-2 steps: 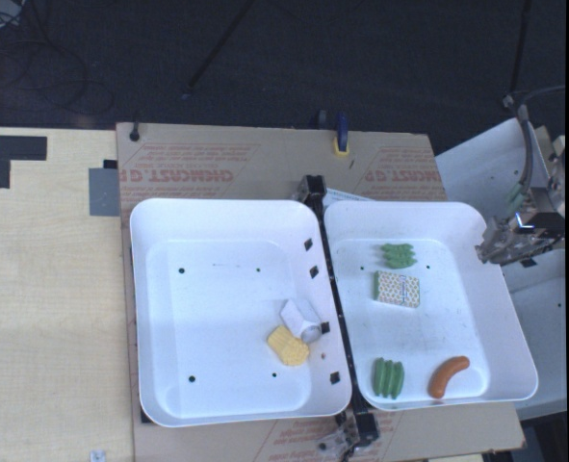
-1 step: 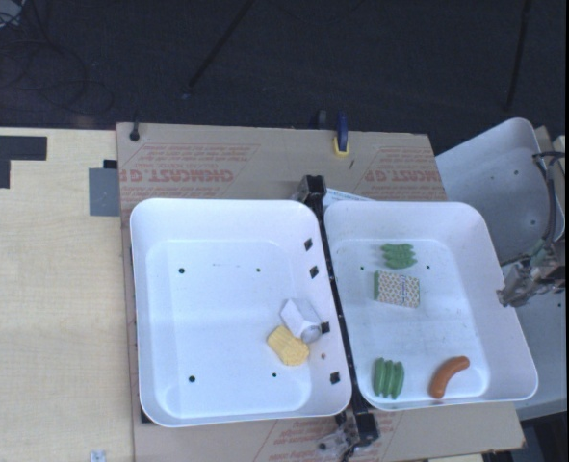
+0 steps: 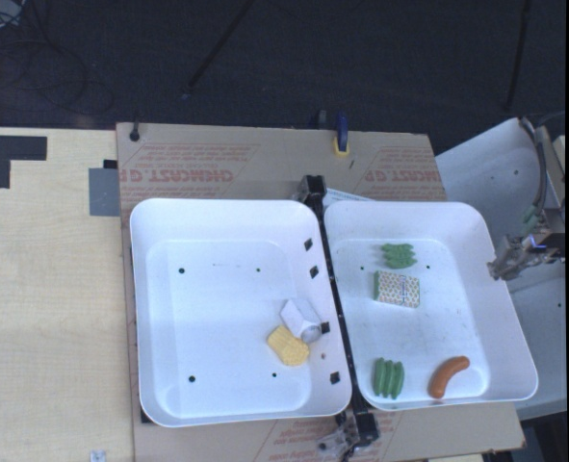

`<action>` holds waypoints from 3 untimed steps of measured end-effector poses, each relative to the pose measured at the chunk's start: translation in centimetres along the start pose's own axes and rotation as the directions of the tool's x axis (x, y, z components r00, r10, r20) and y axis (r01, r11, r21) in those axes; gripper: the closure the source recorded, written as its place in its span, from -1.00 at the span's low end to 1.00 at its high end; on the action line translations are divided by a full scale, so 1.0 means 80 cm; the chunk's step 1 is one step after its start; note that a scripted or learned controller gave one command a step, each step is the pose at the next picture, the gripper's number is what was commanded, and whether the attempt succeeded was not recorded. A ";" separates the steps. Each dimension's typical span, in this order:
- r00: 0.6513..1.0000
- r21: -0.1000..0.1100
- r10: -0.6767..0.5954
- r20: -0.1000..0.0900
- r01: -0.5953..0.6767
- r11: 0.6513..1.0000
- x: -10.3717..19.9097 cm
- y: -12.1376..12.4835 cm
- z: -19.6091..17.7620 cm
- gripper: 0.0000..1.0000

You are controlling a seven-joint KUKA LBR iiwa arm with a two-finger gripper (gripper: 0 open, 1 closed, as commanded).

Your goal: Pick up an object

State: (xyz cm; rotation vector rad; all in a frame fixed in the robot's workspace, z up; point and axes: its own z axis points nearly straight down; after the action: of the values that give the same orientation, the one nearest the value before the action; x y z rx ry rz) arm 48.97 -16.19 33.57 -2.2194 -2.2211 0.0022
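Nearest to you, at the front of the right bin (image 3: 462, 258), lie the orange sausage (image 3: 449, 375) and the green pods (image 3: 389, 378), a little apart from each other.

Now from the arm outward. You see the gripper (image 3: 511, 263) over the right rim of that bin, above the rim and not down among the objects. Nothing is held in it, and you cannot tell if it is open or closed, because it is small and dark against the grey metal. I judge it waits there so that both bins are free to the camera.

The closest objects to it are the patterned block (image 3: 398, 288), lying flat, and the sausage. The sausage is the easiest choice, I think: its long axis runs on a diagonal, from front-left to back-right, with a light curve, and free floor is around it. The pods point almost straight front to back. A green bunch (image 3: 397, 254) sits behind the block.

In the left bin (image 3: 217, 296), well apart from the gripper, the white cup (image 3: 300, 320) lies on its side, touching the yellow piece (image 3: 288, 346).
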 end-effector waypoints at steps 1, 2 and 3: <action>1.000 0.005 0.004 -0.001 -0.004 1.000 -0.067 -0.019 0.092 1.00; 1.000 -0.006 -0.004 0.001 0.004 1.000 -0.012 -0.016 -0.021 1.00; 1.000 0.004 -0.001 -0.002 0.001 1.000 0.005 -0.017 0.053 1.00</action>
State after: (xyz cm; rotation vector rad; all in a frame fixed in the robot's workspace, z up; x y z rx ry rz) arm 47.58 -15.77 29.30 -2.2157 -2.2188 0.0045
